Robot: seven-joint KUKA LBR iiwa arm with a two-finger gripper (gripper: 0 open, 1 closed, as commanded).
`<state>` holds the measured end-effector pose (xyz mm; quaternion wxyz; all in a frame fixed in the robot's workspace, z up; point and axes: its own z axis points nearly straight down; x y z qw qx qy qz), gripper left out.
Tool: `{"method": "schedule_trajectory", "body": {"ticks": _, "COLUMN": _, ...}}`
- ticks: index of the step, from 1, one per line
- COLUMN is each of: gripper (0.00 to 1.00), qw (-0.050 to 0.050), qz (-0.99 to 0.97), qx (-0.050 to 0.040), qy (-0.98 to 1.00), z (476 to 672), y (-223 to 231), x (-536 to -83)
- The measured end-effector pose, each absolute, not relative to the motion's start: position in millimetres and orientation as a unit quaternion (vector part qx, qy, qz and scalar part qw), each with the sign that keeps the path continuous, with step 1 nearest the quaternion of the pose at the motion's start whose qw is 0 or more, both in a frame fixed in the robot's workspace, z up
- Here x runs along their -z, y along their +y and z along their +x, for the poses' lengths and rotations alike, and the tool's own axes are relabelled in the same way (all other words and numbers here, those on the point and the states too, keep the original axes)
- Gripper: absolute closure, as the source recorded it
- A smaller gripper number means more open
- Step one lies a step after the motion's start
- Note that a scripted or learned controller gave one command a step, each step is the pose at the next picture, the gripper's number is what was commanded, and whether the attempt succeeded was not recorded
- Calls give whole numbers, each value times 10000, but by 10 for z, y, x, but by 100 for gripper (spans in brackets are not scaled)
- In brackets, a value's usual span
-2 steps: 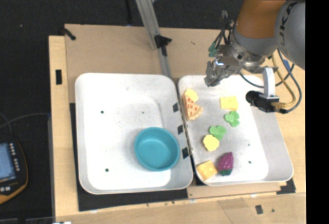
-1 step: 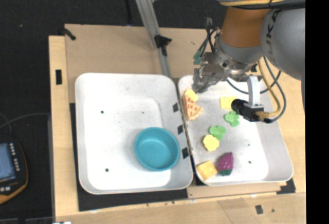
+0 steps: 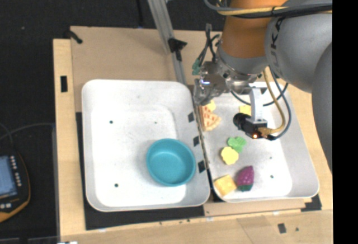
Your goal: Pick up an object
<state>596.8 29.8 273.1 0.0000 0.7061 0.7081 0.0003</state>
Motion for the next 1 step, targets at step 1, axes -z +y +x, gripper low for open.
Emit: {"method": "schedule_trajectory", "body": {"ticks": 1, "gripper": 100, "qw": -2, "qz": 7053, "qx": 6, "qy": 7089, "z": 5814, "y": 682, "x": -2523}}
